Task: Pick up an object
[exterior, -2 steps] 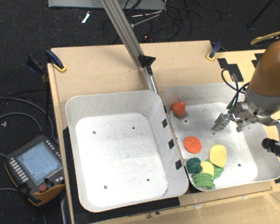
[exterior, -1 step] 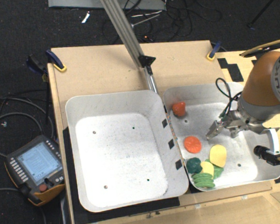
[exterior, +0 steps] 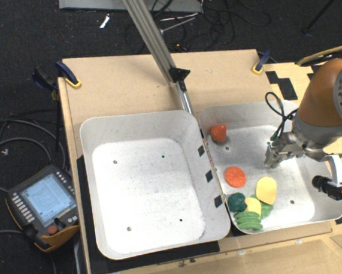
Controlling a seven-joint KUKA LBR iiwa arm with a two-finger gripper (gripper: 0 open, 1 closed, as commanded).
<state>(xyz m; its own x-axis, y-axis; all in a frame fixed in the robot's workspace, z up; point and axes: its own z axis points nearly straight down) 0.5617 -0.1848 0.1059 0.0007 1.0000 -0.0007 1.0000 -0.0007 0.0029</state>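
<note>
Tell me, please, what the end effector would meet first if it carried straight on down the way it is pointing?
Probably the bare floor of the right bin. The end effector points down over an open patch, with the orange disc and yellow piece off to the side. Depth is hard to judge here.

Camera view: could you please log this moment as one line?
gripper over right bin, nothing seen held | orange ball, orange disc, yellow piece, green pieces lying in bin

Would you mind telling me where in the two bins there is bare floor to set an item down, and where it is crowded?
The left bin offers bare floor from wall to wall. In the right bin, a free patch lies between the orange ball and the gripper. Its near end is crowded: the orange disc, yellow piece and green pieces cluster there.
</note>
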